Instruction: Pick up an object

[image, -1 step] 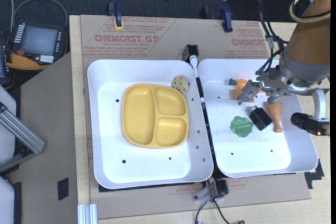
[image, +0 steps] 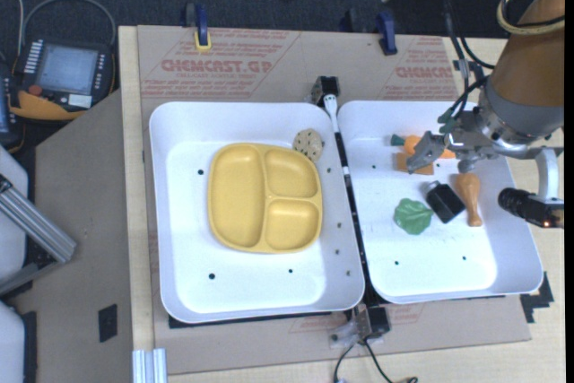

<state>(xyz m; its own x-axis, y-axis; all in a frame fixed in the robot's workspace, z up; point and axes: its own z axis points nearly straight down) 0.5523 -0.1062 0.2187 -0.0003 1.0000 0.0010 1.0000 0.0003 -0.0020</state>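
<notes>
The right bin [image: 502, 278] holds several small things. An orange piece [image: 413, 144] lies near its back, a green leafy lump [image: 413, 216] towards the middle, a black block [image: 444, 201] beside the lump, and a tan drumstick-shaped piece [image: 470, 194] to the right of the block. My gripper [image: 444, 159] hangs low over the back of this bin, open. Its left finger is at the orange piece's right end, and its right finger is just above the tan piece. Only bare bin floor shows between the fingers.
The left bin [image: 179, 265] carries a yellow divided plate [image: 265, 195] with a speckled cookie [image: 308, 142] at the plate's back right corner. A black clip [image: 326, 89] sits on the ridge between the bins. The arm's grey and orange body [image: 529, 58] looms over the right bin's back right.
</notes>
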